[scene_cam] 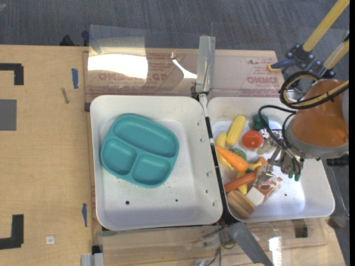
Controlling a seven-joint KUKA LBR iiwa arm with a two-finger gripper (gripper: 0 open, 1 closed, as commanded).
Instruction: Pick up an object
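The arm is reaching in over the right bin (pixel 319 201), with its orange band (pixel 316 123) sitting above the bin's right half. The end effector (pixel 275 165) is hanging low among the toy food clustered in the left half of that bin; whether it is open, closed or gripping anything cannot be told, because its tips are lying against the clutter. Relative to the end effector, a red tomato (pixel 253 139) is sitting just up and to the left, and a yellow corn cob (pixel 237 128) is lying beyond the tomato. An orange carrot (pixel 232 158) is lying to the left, a second orange piece (pixel 240 181) is lying lower left, and a round wooden-coloured piece (pixel 241 204) is resting below that. A white and brown item (pixel 263 188) is lying directly beneath the end effector. Well to the left, the left bin (pixel 111 209) is carrying a teal divided plate (pixel 139 150). Both bins are resting on the tabletop (pixel 39 148).
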